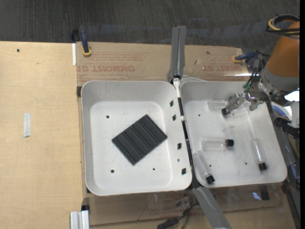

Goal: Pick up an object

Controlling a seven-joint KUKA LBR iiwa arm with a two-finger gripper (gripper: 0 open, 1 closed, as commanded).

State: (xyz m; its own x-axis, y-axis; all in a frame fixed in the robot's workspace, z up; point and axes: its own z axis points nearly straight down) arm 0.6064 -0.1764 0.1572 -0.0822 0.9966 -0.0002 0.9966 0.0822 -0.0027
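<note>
In the left bin [95, 175] a black ribbed rectangular pad [139, 139] lies flat at a slant. The right bin [271, 175] holds several clear vials with black caps. One vial [217, 143] lies in the middle, another [203, 168] by the front left corner, and a third [258, 153] near the right wall. A faint clear vial [215, 102] rests at the back. My gripper [240, 108] hangs over the back of the right bin, just right of that faint vial. Its two fingers stand spread and open, with nothing between them.
The grey arm with its orange band [286, 56] comes in over the right bin's back right corner. A raised metal divider [177, 56] stands behind the seam between the bins. Brown cardboard [124, 63] lies behind them, and a wooden bench top [38, 128] lies to the left.
</note>
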